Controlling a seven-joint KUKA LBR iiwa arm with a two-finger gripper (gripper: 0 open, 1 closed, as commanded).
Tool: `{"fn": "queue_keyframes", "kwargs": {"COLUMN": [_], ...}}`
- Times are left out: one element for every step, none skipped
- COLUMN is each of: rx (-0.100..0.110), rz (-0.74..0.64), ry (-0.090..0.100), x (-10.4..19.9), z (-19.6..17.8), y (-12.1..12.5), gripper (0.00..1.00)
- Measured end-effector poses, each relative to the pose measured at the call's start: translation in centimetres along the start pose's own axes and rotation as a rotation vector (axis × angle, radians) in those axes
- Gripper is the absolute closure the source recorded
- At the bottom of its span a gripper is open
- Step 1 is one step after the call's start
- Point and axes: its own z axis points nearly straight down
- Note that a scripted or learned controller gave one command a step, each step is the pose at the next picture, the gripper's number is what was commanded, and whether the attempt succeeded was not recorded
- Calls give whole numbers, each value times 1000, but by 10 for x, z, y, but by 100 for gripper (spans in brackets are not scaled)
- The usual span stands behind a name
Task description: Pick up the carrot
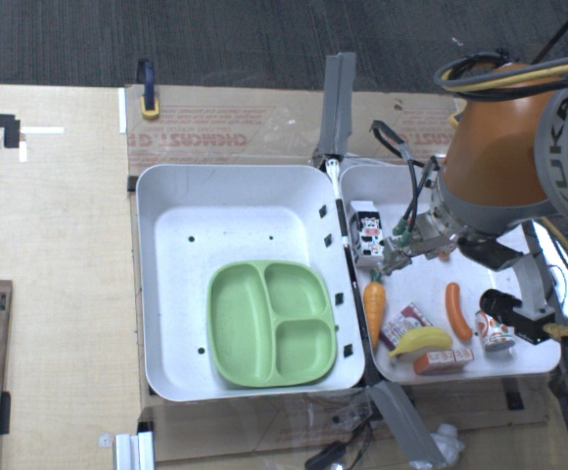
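One carrot tight along the right bin's left wall, hand just above, grip state unclear.

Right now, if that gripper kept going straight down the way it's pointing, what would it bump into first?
Probably the orange carrot lying by the right white bin's left wall: the gripper hangs just above its leafy top. Depth is hard to judge, so it might touch the bin floor beside it.
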Motion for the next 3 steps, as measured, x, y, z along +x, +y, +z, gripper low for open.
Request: {"fn": "queue_keyframes", "kwargs": {"rx": [-6, -6, -3], "rz": [-449, -449, -509], "ry": [-4, -4, -2], "x": [0, 0, -24], "z": [-104, -104, -28], "y": [-26, -26, -9], "gripper": [100, 0, 0]}}
